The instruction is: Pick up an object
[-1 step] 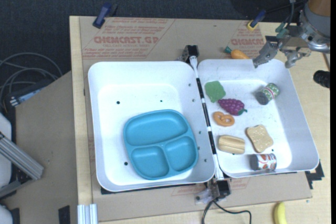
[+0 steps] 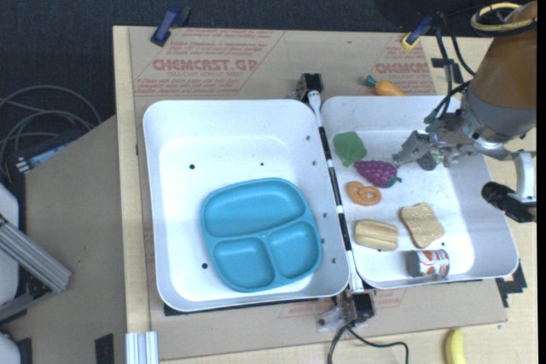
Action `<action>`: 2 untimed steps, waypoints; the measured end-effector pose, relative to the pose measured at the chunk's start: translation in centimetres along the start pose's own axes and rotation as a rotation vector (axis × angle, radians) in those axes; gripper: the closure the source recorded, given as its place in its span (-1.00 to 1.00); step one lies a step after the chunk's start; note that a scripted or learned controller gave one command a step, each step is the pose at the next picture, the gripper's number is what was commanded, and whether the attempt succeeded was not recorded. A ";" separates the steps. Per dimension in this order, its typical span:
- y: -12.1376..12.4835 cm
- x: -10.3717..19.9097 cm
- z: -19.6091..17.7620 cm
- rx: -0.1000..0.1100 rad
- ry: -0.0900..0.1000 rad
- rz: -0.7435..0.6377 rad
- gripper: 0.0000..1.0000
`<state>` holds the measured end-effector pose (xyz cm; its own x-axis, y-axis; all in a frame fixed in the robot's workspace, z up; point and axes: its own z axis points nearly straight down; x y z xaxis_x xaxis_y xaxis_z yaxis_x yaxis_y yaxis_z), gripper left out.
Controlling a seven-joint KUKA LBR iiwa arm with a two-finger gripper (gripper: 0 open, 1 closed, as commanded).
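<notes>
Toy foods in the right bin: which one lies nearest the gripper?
The purple grapes. They lie just left of the gripper, between the green piece and the pretzel; the bread items sit farther down.

Bright, even light; soft shadows, mild blur

Two shallow white bins are sitting side by side on the bench. A light-blue three-compartment plastic tray (image 2: 260, 232) is lying in the left bin (image 2: 171, 183), toward its near edge. In the right bin (image 2: 490, 243), a green leafy piece (image 2: 349, 147), a purple grape bunch (image 2: 377, 172), an orange pretzel-like ring (image 2: 364, 193), a tan bread roll (image 2: 376, 234), a slice of toast (image 2: 422, 224) and a small can (image 2: 426, 263) are lying. The grey two-finger gripper (image 2: 416, 151) is hovering low near the bin's far edge, just beside the grapes.
</notes>
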<state>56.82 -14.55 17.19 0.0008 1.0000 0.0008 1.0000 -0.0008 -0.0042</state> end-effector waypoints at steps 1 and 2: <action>3.2 2.9 8.8 -0.002 0.001 -0.002 -1.00; 3.3 2.8 7.7 -0.006 -0.001 -0.001 1.00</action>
<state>60.07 -11.72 9.52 0.0000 1.0000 0.0002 1.0000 0.0000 0.0017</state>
